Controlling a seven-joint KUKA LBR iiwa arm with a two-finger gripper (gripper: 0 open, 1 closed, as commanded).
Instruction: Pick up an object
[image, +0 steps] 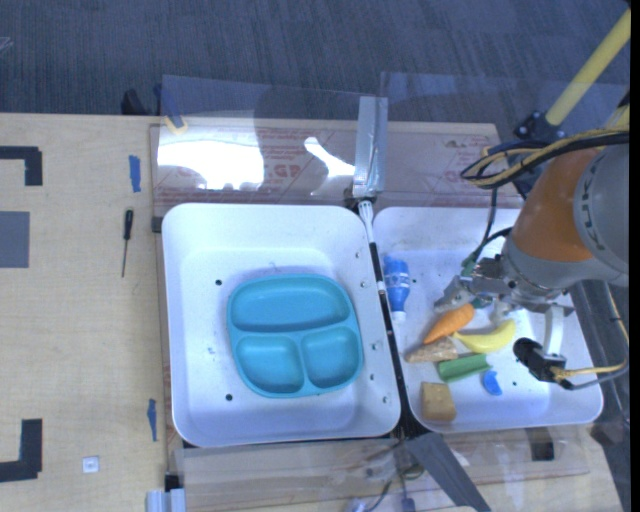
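Observation:
The right bin (570, 405) holds several small items. An orange carrot (450, 322) lies near the middle, with a yellow banana (487, 338) just right of it. Below them are a tan piece (429, 352), a green item (462, 367), a small blue piece (491, 382) and a tan block (437, 401). A blue bottle (397, 283) lies along the bin's left wall. My gripper (478, 292) hangs low over the bin, directly above the carrot and banana. Nothing is visibly held in it.
The left bin (190, 240) contains a blue divided plate (294, 333). A metal divider post (369, 150) stands behind the seam between the bins. Cables (545, 362) hang from the wrist over the right bin's right side.

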